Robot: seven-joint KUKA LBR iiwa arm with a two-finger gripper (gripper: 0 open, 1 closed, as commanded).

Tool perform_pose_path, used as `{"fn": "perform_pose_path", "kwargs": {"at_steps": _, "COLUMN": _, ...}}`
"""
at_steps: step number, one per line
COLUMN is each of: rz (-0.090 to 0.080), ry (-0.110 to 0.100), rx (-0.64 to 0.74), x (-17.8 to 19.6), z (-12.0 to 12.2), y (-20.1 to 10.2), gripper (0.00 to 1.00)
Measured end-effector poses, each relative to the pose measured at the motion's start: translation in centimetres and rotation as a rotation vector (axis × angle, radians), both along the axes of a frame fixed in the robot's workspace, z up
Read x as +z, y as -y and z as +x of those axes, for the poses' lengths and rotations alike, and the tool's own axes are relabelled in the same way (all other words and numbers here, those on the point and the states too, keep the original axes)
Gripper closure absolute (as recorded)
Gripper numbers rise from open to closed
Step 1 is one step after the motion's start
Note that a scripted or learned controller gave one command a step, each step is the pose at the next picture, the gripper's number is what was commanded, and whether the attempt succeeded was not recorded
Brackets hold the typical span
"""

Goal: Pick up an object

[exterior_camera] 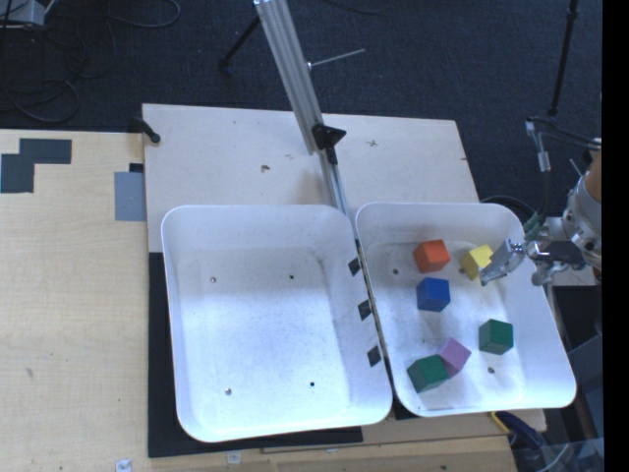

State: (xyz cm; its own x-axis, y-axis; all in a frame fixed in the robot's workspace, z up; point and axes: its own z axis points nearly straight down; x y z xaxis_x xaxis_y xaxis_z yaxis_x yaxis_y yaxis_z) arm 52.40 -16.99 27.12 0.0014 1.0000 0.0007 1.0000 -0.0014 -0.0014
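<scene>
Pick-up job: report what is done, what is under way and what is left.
Done: nothing looks lifted; the orange block, yellow block, blue block, purple block and both green blocks all sit on the floor of the right bin. Under way: the tool is low beside the yellow block. Left: grip a block and raise it.

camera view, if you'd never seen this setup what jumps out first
The cluster of bright blocks in the right bin: an orange block, a yellow block, a blue block, two green ones and a purple one nearer the front. Next, the gripper coming in from the right, beside the yellow block. A slanted metal rail crosses the board behind the bins.
</scene>
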Motion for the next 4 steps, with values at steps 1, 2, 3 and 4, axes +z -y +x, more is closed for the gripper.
{"fn": "perform_pose_path", "kwargs": {"at_steps": 1, "rz": 0.003, "ry": -0.009, "rx": 0.002, "x": -16.5, "z": 0.9, "y": -1.9, "gripper": 0.00}}
{"fn": "perform_pose_path", "kwargs": {"at_steps": 2, "rz": 0.000, "ry": 0.002, "rx": 0.003, "x": -12.4, "z": 2.3, "y": -2.5, "gripper": 0.00}}
{"fn": "perform_pose_path", "kwargs": {"at_steps": 3, "rz": -0.001, "ry": 0.003, "rx": 0.006, "x": -18.2, "z": 8.5, "y": -6.2, "gripper": 0.00}}
{"fn": "perform_pose_path", "kwargs": {"at_steps": 4, "rz": -0.002, "ry": 0.001, "rx": 0.001, "x": -18.0, "z": 9.9, "y": -3.0, "gripper": 0.00}}
